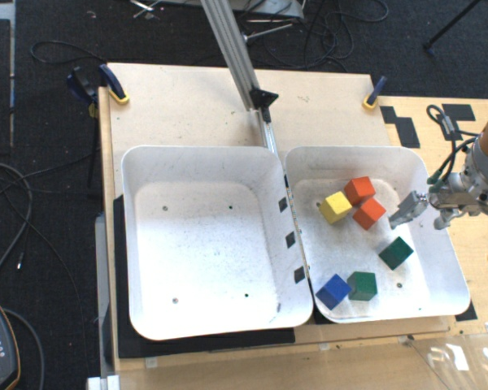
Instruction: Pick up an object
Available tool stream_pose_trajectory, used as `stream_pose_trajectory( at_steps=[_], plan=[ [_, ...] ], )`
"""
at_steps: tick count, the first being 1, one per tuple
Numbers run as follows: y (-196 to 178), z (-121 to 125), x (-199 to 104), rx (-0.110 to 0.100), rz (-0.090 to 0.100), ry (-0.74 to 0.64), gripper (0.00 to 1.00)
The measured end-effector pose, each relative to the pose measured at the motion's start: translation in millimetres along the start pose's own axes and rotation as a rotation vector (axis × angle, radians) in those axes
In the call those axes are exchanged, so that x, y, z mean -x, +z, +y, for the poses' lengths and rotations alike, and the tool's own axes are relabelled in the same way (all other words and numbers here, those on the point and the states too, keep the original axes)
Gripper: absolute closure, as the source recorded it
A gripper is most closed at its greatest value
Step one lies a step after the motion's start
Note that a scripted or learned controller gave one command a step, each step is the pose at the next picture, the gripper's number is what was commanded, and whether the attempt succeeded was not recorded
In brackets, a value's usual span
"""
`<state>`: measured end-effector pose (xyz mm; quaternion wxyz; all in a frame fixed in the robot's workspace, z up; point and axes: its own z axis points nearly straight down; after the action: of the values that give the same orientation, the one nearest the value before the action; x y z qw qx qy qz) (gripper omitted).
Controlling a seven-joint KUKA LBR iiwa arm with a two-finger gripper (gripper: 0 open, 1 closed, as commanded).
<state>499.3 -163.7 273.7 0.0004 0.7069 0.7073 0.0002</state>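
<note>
Several cubes lie in the right bin (439, 299). A yellow cube (336, 206) sits beside two orange cubes (359, 190) (369, 212) near the bin's middle. A dark green cube (396, 253) lies further right. A green cube (363, 285) and a blue cube (333, 290) rest side by side near the front wall. My gripper (423, 215) hangs over the bin's right side, just above and right of the dark green cube and right of the orange pair. Its fingers (406, 209) stand open with nothing between them.
The left bin (138, 218) adjoins the right one along a shared middle wall (289, 218). A slanted metal rail (232, 43) runs down from the back to the bins' junction. Clamps (114, 85) (374, 93) sit at the bench's back corners.
</note>
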Motion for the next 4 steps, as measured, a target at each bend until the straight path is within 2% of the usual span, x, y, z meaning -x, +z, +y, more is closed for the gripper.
stream_pose_trajectory(
  at_steps=[1,2,3,4],
  plan=[
    [-33.5,13.3,-7.3,0.004,-0.001,-0.005,0.0],
    [86.7,72.5,-18.9,-0.005,0.001,-0.005,0.0],
    [181.2,129.6,-61.8,0.002,0.001,-0.006,0.0],
    [168.6,128.2,-59.3,0.001,-0.001,-0.005,1.0]
  ],
)
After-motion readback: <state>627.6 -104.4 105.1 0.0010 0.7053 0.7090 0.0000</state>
